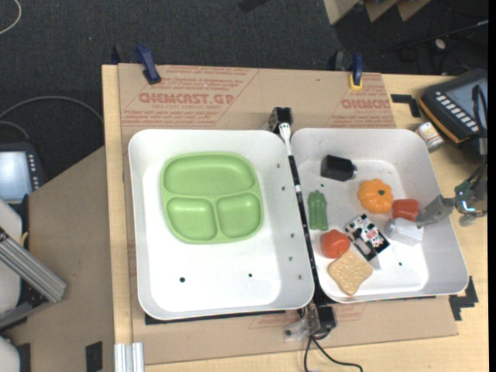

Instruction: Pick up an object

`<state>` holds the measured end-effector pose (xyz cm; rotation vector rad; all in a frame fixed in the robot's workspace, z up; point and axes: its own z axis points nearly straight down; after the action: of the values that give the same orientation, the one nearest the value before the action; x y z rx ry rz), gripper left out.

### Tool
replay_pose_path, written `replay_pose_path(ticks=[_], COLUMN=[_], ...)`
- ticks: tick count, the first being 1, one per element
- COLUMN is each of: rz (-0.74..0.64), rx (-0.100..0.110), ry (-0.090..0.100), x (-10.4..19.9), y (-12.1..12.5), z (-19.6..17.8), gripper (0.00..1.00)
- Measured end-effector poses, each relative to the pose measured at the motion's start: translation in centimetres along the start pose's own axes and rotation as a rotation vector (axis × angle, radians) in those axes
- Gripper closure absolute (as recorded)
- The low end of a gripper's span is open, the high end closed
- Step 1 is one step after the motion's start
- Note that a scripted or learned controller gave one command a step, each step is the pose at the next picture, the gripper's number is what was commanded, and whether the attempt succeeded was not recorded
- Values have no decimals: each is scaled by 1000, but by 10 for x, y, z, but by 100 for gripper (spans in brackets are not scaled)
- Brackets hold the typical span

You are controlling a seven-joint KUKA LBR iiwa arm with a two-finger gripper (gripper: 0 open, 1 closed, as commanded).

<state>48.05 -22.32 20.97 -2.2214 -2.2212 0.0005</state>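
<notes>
The right bin [434, 157] holds several small objects. An orange pumpkin [376, 195] lies near its middle, with a black block [338, 167] behind it. A green bottle-shaped piece [317, 210] lies by the left wall. At the front are a red tomato [335, 243], a tan cracker [349, 273] and a black-and-white printed piece [366, 235]. A red block [404, 208] and a white block [404, 232] lie to the right. My gripper [439, 208] reaches in low over the bin's right side, just right of the red and white blocks.
In the left bin [147, 231] sits a green divided plate [211, 198]. On the bench at the far right rests a dark handheld device [455, 113]. Blue clamps [147, 64] hold the board's back edge.
</notes>
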Motion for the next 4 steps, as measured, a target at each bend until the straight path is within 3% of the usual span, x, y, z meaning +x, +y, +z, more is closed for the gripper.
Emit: replay_pose_path(ticks=[1,2,4], rz=[-5,-8,1], rx=[4,3,2], ry=[3,5,1], x=[22,93,132], y=[56,85,7], z=[94,127,125], gripper=[0,0,0])
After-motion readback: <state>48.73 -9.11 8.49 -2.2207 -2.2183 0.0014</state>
